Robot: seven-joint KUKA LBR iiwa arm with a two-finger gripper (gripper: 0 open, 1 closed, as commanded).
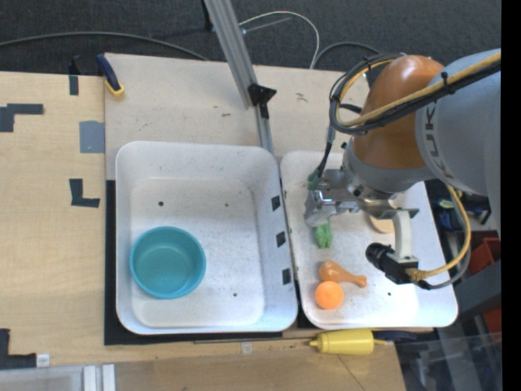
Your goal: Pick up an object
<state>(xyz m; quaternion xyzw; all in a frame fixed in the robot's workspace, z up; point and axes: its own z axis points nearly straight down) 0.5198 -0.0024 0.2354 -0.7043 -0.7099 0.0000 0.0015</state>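
My gripper [319, 208] hangs low over the left part of the right bin [435, 308], close to the wall between the two bins. A small green object [325, 235] lies right at its front side, touching or nearly touching the tip; whether it is gripped cannot be made out. Nearer the front lie a brown drumstick-shaped toy [342, 274] and an orange ball [329, 296], side by side. The bulky wrist hides the back of this bin.
A blue bowl [168, 261] stands in the front left of the left bin [195, 157]. A yellow bottle-like object [346, 342] lies on the bench in front of the right bin. A slanted metal pole [236, 47] rises behind the bins.
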